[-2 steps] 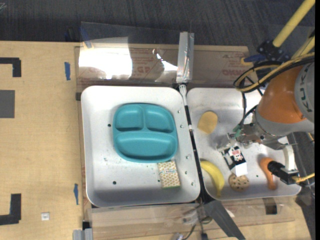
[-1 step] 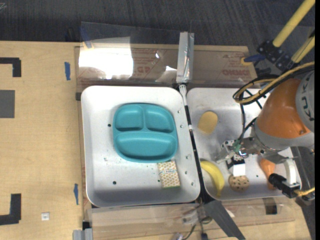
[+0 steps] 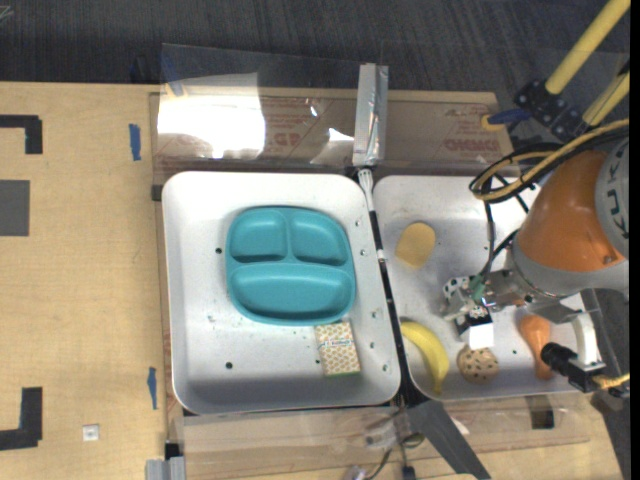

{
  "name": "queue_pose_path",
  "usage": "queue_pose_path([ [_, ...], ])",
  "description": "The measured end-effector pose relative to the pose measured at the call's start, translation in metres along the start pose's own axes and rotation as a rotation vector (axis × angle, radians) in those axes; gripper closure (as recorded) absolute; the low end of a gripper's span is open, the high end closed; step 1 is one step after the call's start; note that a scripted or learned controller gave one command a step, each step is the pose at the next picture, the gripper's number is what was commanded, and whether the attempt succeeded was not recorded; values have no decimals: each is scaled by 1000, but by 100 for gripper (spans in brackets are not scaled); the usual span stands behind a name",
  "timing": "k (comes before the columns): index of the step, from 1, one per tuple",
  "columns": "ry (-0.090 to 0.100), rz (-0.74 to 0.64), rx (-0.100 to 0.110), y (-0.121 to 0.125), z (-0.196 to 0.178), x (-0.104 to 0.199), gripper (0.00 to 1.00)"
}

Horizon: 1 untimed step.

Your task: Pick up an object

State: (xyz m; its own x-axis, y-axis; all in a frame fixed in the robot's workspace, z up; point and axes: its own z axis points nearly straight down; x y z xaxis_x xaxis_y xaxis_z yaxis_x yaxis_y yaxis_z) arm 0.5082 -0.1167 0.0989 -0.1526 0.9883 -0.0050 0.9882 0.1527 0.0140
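My gripper [image 3: 470, 304] hangs low over the middle of the right bin [image 3: 440, 200], below the arm's orange band [image 3: 570, 223]. Just under it lies a brown speckled ball [image 3: 478, 363] near the bin's front wall. A yellow banana [image 3: 428, 352] lies to the gripper's lower left, against the divider side. A pale yellow round piece [image 3: 416, 242] rests up and to the left of the gripper. An orange carrot-like piece [image 3: 537, 340] sits to the right, partly hidden by the arm. I see nothing held in the gripper.
The left bin [image 3: 190, 298] holds a teal divided plate [image 3: 290, 264] and a small patterned square block [image 3: 338, 348] near its front right corner. A clear plastic sheet and a metal bracket [image 3: 369, 113] stand behind the bins. Cables [image 3: 505, 173] trail by the arm.
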Motion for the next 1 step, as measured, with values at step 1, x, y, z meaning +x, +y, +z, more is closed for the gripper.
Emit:
queue_pose_path([
  [1, 5, 174, 10, 83, -87, 54, 100],
])
